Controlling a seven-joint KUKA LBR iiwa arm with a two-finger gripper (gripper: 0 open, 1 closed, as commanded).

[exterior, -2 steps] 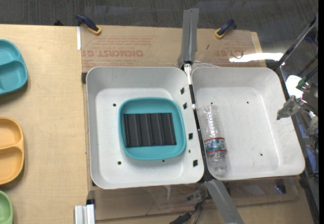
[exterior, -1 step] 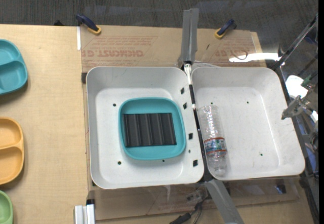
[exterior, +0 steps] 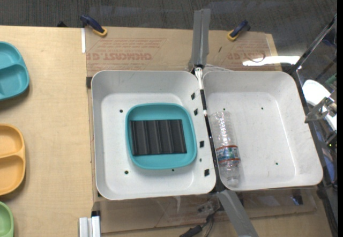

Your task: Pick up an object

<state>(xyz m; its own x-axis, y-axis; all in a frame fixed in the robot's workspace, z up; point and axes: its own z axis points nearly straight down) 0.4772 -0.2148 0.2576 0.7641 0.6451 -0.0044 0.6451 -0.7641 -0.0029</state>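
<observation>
Pincer (exterior: 321,108) at right edge (state unclear), well apart from bottle (exterior: 226,147) in right bin (exterior: 278,91).

Two white bins (exterior: 107,177) sit on the desk (exterior: 48,69). One teal tray (exterior: 159,136), one clear plastic bottle (exterior: 226,147). Three divided plates (exterior: 10,78) at the left edge. Two clamps (exterior: 93,25) behind.

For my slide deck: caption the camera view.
Clear plastic water bottle lying in the right white bin; teal ridged tray in the left white bin.
</observation>
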